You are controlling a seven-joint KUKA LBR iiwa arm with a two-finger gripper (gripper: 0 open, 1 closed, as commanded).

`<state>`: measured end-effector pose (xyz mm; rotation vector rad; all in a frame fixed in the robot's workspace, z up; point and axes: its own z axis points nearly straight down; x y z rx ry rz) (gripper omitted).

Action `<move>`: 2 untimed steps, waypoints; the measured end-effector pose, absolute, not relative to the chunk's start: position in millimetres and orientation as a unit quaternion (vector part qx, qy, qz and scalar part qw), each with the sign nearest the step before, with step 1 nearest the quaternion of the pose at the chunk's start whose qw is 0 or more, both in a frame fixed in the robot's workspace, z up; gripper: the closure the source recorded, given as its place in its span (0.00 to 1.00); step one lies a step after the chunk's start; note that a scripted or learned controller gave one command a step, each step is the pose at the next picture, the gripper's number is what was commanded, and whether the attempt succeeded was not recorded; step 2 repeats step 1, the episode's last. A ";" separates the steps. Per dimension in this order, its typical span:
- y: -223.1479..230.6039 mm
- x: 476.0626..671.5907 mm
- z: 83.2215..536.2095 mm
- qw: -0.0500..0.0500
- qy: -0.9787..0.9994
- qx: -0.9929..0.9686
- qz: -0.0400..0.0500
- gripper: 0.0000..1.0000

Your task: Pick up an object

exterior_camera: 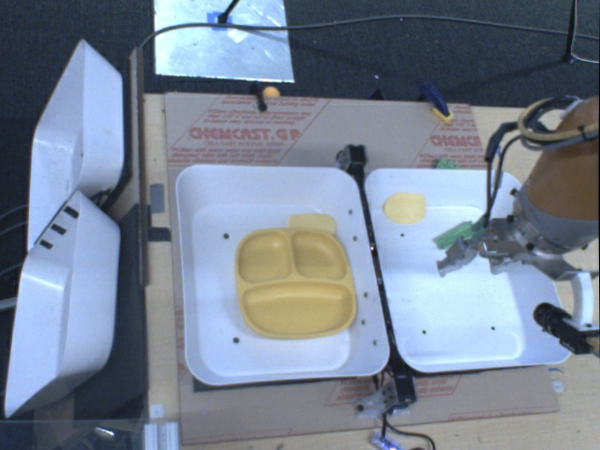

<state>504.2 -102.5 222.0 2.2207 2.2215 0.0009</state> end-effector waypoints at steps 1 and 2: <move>-55.9 512.7 239.7 0.001 0.698 0.716 0.001 0.00; -55.9 512.7 239.7 0.001 0.698 0.716 0.001 0.00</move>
